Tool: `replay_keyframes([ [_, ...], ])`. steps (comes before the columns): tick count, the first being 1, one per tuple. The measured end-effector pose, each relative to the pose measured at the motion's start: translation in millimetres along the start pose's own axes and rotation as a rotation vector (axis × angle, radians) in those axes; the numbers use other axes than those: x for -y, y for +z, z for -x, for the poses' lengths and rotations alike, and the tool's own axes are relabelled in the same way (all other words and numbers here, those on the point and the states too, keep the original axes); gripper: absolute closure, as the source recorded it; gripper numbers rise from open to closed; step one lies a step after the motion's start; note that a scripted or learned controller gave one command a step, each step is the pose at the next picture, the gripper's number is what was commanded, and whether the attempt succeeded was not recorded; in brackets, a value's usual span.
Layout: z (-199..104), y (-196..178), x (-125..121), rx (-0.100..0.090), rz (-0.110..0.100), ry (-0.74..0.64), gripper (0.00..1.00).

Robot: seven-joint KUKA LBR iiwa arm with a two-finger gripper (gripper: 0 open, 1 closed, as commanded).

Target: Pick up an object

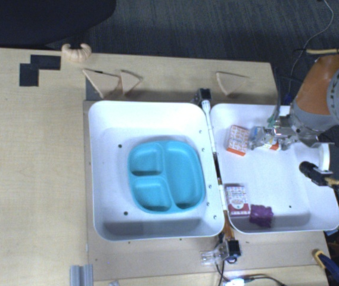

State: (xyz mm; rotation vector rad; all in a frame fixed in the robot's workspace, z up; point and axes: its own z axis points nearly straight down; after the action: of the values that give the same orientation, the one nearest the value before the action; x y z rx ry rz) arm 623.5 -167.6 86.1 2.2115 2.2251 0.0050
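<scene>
My gripper (pixel 268 138) hangs low over the back of the right bin (pixel 288 189), reaching in from the right. Just to its left lies a small orange and white box (pixel 237 140). A small pale blue and orange thing (pixel 258 138) sits right at the gripper's tip; whether it is held is unclear. A red and white box (pixel 236 198) lies at the bin's front left, with a purple object (pixel 261 215) beside it on the right.
The left bin (pixel 106 159) holds a blue divided plate (pixel 165 174). A ridge (pixel 214 159) separates the two bins. The wooden bench (pixel 32 177) stretches out to the left.
</scene>
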Motion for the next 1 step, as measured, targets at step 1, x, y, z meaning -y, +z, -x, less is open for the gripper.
replay_keyframes([
  [1,-0.3,-12.5,-2.0,0.001,0.005,-0.004,1.00],
])
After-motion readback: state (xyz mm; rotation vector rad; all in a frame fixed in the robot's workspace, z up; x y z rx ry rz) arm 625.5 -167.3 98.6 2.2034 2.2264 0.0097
